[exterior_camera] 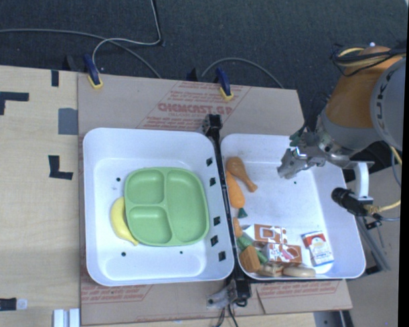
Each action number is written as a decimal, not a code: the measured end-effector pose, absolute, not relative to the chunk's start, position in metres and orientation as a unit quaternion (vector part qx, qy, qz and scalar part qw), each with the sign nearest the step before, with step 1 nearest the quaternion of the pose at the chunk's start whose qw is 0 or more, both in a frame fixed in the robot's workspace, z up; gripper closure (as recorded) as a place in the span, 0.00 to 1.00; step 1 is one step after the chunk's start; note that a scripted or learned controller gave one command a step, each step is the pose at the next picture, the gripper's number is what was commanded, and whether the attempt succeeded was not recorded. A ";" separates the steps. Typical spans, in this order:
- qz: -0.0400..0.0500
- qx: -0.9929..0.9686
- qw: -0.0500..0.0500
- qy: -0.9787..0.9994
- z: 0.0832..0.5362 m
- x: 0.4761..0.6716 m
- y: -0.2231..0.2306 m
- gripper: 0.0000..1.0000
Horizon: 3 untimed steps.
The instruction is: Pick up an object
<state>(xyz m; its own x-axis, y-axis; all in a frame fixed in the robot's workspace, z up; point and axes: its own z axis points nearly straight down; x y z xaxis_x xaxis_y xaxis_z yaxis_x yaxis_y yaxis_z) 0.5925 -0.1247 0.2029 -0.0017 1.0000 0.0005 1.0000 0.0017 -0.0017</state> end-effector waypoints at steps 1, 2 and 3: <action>0.001 -0.706 0.001 -0.708 0.150 0.604 -0.098 0.00; -0.001 -0.707 -0.002 -0.707 0.086 0.622 -0.108 0.00; 0.000 -0.707 -0.001 -0.708 0.099 0.668 -0.099 0.00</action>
